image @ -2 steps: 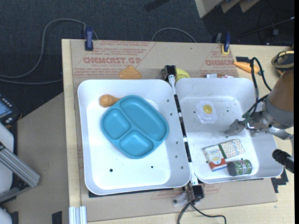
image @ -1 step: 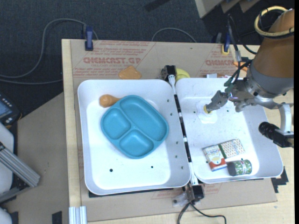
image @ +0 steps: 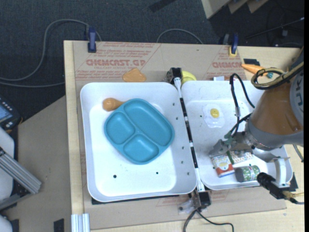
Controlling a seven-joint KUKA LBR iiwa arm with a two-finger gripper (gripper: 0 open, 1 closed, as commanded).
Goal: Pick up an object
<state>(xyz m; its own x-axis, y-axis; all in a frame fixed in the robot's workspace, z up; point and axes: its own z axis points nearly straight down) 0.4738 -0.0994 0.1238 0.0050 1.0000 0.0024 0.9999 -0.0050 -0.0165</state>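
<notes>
Bright, even overhead light; soft shadows; slight blur.

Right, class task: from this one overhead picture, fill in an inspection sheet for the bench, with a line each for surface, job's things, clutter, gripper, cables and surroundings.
Surface: brown bench with red print, bearing the left bin and right bin, side by side.
Job's things: blue divided tray and orange-brown toy in the left bin; fried-egg toy, small carton and green can in the right bin.
Clutter: orange piece and yellow object on the bench behind the bins.
Gripper: gripper low over the right bin, just above the carton; grip state unclear.
Cables: black cable on the arm; grey cable on the floor.
Surroundings: dark carpet.
</notes>
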